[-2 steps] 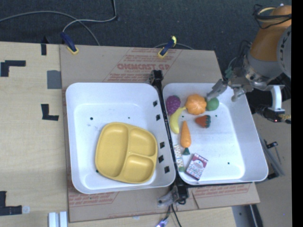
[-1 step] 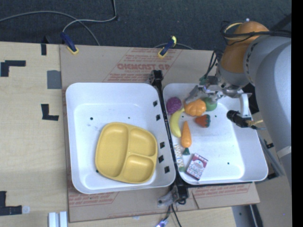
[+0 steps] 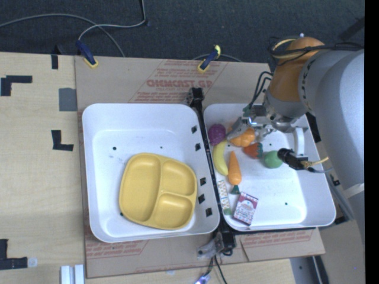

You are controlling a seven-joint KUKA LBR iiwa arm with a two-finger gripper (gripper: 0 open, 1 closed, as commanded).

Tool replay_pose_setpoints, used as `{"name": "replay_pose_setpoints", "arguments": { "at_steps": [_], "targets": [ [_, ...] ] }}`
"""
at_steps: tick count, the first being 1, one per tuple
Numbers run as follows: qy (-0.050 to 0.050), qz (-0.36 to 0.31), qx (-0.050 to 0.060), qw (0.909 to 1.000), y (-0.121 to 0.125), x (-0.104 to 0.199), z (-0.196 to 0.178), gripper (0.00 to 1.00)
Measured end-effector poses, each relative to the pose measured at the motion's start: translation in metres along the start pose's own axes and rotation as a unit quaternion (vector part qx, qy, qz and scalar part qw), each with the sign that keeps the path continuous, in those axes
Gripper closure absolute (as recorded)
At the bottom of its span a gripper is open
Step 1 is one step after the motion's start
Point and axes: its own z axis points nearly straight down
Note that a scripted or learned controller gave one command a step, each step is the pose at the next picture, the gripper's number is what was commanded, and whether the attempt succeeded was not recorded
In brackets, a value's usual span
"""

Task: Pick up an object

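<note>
The grey arm's two-finger gripper (image 3: pixel 256 130) is hanging over the right-hand shallow white bin (image 3: pixel 308 209), just above a small orange rounded toy (image 3: pixel 243 139) at the bin's far left; whether it is gripping anything I cannot tell. The step looks like reaching to grasp; a long orange plastic carrot (image 3: pixel 234 168), a yellow plastic banana (image 3: pixel 220 157) and a purple ball (image 3: pixel 217 132) are lying beside that toy, so the next move is calling for a clean, straight descent onto one piece.

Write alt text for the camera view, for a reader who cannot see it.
A grey robot arm with an orange band reaches from the right and lowers its claw over toy food in the right white bin: an orange piece, a banana, a carrot, a green piece. The left bin holds a yellow divided plate.
</note>
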Motion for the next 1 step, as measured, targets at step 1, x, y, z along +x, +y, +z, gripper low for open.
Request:
{"name": "replay_pose_setpoints", "arguments": {
  "at_steps": [1],
  "targets": [
    [0.001,-0.001,0.0,1.0,0.0004,0.0005,-0.0108,1.0]
  ]
}}
